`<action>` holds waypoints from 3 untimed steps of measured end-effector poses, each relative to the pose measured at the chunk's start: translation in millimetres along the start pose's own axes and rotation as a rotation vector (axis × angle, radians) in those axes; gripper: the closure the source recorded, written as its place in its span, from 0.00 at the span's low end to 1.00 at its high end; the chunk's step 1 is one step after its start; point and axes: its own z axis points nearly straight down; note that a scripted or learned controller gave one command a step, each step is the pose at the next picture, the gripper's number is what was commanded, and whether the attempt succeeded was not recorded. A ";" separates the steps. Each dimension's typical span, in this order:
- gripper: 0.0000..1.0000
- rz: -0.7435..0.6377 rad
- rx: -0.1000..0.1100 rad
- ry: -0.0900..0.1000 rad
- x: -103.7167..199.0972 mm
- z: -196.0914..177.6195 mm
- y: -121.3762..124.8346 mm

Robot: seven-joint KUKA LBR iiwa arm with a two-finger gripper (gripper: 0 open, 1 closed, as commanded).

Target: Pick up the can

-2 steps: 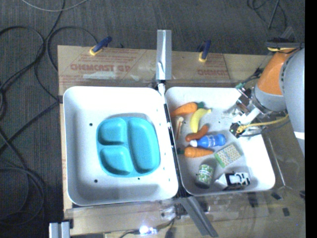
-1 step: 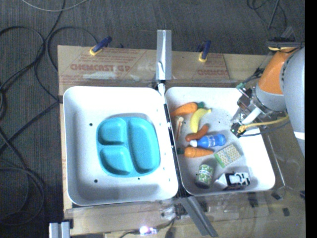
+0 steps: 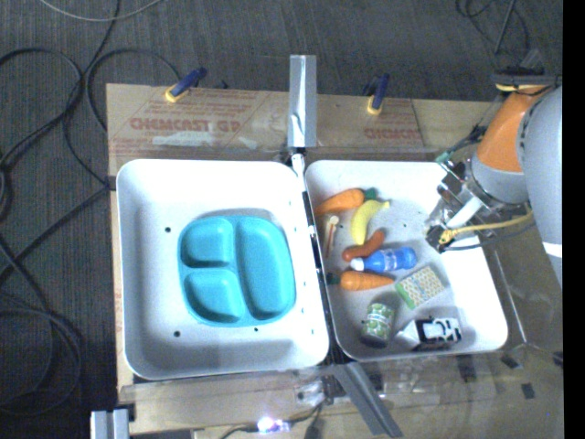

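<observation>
The can (image 3: 378,321) is small, with a green patterned label and a pale top. It lies near the front wall of the right bin (image 3: 484,286). My gripper (image 3: 445,219) hangs over the right side of that bin, up and to the right of the can and well apart from it. Nothing shows between the gripper and the can except a green-and-white packet (image 3: 420,285).
The right bin also holds two carrots (image 3: 340,200) (image 3: 366,281), a banana (image 3: 366,218), a small orange piece (image 3: 366,245), a blue bottle (image 3: 388,262) and a black-and-white object (image 3: 439,330) next to the can. A blue divided plate (image 3: 238,268) sits in the left bin (image 3: 146,199).
</observation>
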 end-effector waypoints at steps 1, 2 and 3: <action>1.00 0.105 -0.021 -0.001 24.9 -5.0 34.1; 1.00 -0.113 -0.022 -0.003 34.9 -158.4 39.1; 0.00 -0.113 -0.022 -0.004 34.7 -158.0 39.0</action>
